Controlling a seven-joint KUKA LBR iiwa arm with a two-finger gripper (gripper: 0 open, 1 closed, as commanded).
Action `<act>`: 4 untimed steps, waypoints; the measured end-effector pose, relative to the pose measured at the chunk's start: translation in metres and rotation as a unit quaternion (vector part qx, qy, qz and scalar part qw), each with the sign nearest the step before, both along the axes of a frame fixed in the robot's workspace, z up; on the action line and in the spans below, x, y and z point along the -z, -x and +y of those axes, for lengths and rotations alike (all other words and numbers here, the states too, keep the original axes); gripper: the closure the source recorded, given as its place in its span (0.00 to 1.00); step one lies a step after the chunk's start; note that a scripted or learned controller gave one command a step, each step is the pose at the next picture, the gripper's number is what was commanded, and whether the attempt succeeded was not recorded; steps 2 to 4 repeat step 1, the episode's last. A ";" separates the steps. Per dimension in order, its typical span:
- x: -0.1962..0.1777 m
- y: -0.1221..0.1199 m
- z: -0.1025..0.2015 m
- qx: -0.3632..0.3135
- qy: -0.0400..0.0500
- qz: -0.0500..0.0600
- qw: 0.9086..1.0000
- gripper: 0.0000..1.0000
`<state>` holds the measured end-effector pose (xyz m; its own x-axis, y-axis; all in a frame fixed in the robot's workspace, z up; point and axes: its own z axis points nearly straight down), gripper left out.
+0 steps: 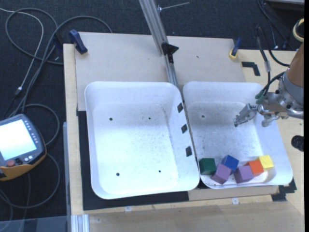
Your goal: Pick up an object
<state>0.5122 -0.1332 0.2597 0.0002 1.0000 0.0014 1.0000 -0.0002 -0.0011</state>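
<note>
While my claw hangs open and empty above the right bin, I see the blocks clustered along its near edge, well apart.

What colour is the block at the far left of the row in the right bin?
Green, seen in the camera view, beside a purple block.

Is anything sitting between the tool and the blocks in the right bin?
Nothing visible does. The tool hangs over bare floor of the right bin, and the blocks, from the green block to the yellow block, cluster along the near wall.
</note>
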 end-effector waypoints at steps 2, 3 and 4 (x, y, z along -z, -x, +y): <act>0.165 -0.016 0.004 0.000 -0.001 0.005 1.000 0.00; 0.165 -0.016 0.004 0.000 -0.001 0.005 1.000 0.00; 0.165 -0.016 0.004 0.000 -0.001 0.005 1.000 0.00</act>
